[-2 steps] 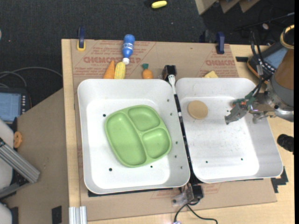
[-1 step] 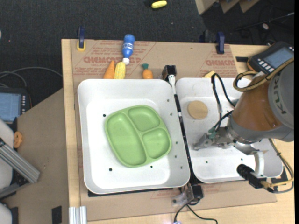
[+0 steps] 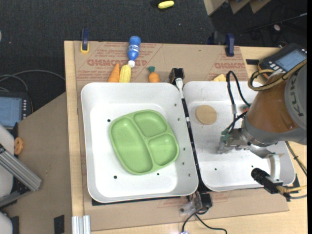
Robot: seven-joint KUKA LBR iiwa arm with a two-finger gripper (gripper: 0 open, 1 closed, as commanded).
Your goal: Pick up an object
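arm in from right, bent low over right bin, orange band up top. green divided plate mid left bin. gripper nr right bin floor, open/shut: can't tell. tan disc upper left of right bin, apart from gripper.

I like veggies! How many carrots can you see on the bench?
2. A big carrot lies behind the left bin, beside the corn. A small carrot sits further right. Others may be hidden under the arm.
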